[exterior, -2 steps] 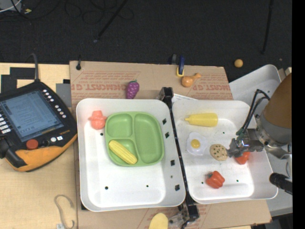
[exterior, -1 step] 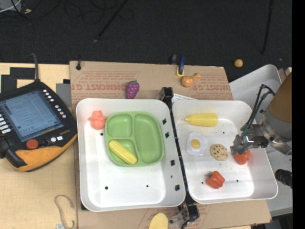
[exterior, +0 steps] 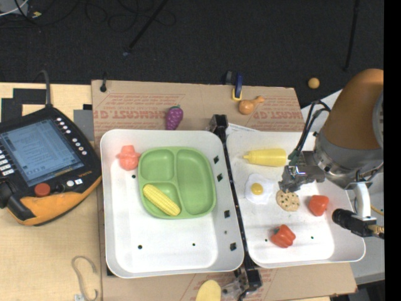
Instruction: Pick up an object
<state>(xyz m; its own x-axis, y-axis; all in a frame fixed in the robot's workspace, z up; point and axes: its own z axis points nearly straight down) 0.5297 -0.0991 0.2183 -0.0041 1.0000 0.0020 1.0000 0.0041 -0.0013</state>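
dark floor (exterior: 188,30), cardboard-covered bench (exterior: 144,105)

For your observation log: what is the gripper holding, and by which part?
It cannot be told. The gripper sits just above the cookie in the right bin, with nothing visibly between its fingers.

Lying flat in the right bin (exterior: 351,253): a yellow mustard bottle (exterior: 265,157) on its side near the far wall; a fried egg (exterior: 257,189), white with yellow yolk, just below the bottle; a round brown cookie (exterior: 288,200) with dark chips beside the egg, toward the middle of the bin; a red tomato-like piece (exterior: 318,205) just right of the cookie; a red pepper (exterior: 283,236) with green stem, near the front wall, apart from the others.
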